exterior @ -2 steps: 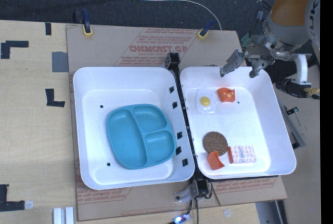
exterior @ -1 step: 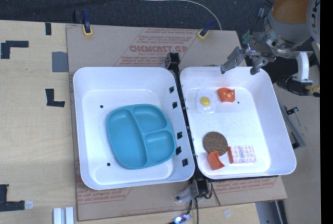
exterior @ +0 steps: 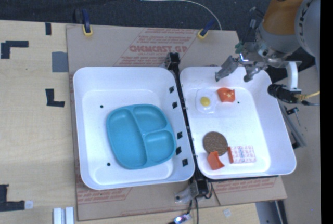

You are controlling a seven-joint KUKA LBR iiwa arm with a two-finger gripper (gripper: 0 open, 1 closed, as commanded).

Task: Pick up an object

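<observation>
Counter [exterior: 31, 129]: pale wood, marked with black tape pieces at the far left. A cardboard sheet [exterior: 156, 46] is clamped over it and carries both bins.

Left bin [exterior: 86, 80]: one blue divided plate [exterior: 140, 135] is seen lying flat, slightly toward the near side. Nothing is in its compartments.

Right bin [exterior: 270, 129]: five small things are noted. A fried-egg piece [exterior: 205, 102], white with a yellow centre, lies in the far part, and a red-orange chunk [exterior: 226, 94] sits just beside it to the right. Nearer the camera, a brown round patty [exterior: 215, 142] is found, with a small orange-red wedge [exterior: 215, 160] touching or almost touching its near edge. A flat white packet with red print [exterior: 242, 155] lies just right of those two.

Pincer [exterior: 237, 69]: it is held above the far edge of the right bin, fingers spread wide, nothing seen between them. The red-orange chunk is the nearest candidate, lying just below and between the finger lines.

Progress: judged early. No object is lifted; all five rest on the bin floor. A descent, a closing on one thing and a lift are left to be done.
</observation>
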